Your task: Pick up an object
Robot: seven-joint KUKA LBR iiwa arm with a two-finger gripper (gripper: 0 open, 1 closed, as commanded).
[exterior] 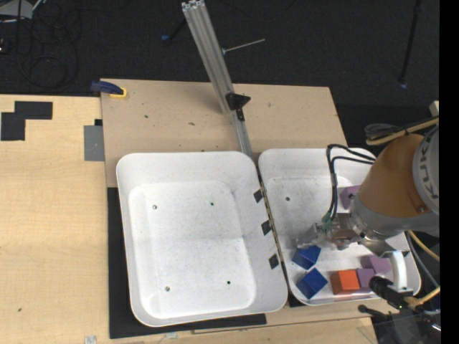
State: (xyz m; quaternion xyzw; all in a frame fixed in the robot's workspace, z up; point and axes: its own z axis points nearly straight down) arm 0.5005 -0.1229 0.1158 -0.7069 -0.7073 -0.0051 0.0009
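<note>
Two small blue cubes (pixel 308 256) sit low in the right white plastic bin (pixel 301 170), an orange block (pixel 346 281) and purple pieces (pixel 374 269) beside them. My gripper (pixel 331 233) hovers just above-right of the upper cube.

one fixed camera above the bench (pixel 215 113), angled down, both white bins (pixel 186 170) in frame
</note>
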